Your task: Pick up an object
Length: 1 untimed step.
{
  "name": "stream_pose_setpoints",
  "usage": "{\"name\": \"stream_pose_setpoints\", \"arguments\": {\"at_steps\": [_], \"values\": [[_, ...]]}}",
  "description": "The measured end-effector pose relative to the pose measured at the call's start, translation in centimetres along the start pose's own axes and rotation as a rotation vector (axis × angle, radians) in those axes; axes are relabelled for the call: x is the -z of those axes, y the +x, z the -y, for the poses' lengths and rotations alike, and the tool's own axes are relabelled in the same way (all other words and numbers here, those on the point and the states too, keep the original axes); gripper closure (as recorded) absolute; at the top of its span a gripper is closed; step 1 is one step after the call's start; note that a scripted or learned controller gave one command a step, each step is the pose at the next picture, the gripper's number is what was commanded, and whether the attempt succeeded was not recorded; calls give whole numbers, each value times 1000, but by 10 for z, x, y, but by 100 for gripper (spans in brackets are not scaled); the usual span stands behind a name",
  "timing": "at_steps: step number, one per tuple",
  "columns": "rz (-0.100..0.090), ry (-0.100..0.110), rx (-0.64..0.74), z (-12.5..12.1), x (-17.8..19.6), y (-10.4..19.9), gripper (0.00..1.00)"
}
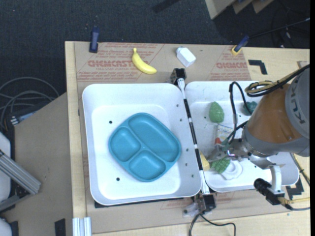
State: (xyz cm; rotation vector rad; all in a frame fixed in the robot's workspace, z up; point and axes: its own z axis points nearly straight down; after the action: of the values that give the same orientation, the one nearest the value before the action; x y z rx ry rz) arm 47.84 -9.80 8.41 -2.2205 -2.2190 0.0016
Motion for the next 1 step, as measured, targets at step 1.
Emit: {"name": "stream_pose_setpoints", "arguments": {"at_steps": [1], "values": [[0,-2,-1,0,10,0,100]]}}
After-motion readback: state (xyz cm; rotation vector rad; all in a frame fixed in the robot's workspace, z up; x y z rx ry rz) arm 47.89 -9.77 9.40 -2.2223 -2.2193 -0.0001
